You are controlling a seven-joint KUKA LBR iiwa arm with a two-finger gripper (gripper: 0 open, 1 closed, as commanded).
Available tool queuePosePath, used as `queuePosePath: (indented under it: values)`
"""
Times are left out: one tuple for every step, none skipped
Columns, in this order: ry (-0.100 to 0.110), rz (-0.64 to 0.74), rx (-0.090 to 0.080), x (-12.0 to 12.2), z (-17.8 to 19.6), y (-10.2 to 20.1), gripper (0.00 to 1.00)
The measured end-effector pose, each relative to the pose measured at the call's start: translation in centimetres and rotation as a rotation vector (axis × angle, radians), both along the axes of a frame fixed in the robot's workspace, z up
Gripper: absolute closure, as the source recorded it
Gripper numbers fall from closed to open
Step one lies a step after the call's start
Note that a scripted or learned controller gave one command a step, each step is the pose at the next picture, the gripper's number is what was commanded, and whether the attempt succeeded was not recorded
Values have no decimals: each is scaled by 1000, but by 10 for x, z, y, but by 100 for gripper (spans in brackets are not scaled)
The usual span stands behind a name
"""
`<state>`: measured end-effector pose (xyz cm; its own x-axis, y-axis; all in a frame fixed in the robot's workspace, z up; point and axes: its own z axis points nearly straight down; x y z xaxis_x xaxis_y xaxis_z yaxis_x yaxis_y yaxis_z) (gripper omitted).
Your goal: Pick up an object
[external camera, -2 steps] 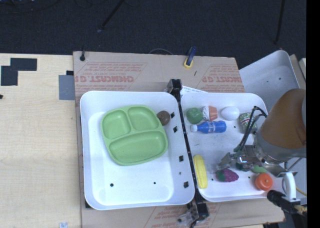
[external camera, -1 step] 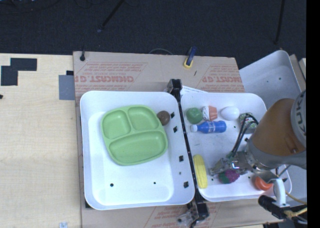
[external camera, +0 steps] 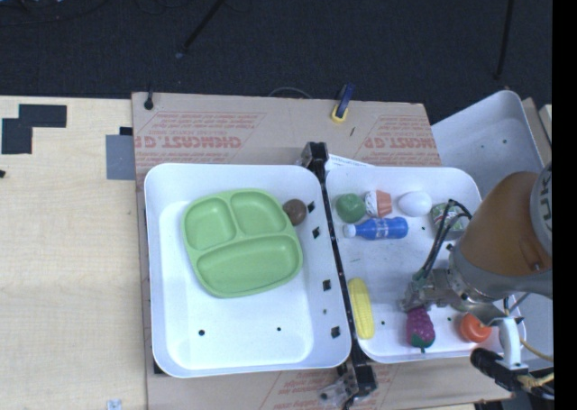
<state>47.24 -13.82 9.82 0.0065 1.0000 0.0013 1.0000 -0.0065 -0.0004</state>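
Clearly the gripper [external camera: 422, 296] hangs low over the purple fruit [external camera: 419, 327] to grab it, though I cannot tell its finger spread.

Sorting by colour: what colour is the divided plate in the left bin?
Light green, seen in the camera view: plate in the left bin.

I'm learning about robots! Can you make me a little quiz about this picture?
1. True or false: the green tray sits in the left bin.
2. What lies nearest the gripper? A) corn B) purple fruit C) blue bottle
3. Fill in: beside the tray's upper right corner rests a small ____ ball.

Key: 1 true; 2 B; 3 brown.
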Motion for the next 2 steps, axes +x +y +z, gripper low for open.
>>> queuePosePath:
  values:
    - [-3, 4, -2, -2, 60, -7, 100]
    - [-2, 7, -2, -2, 102, -7, 100]
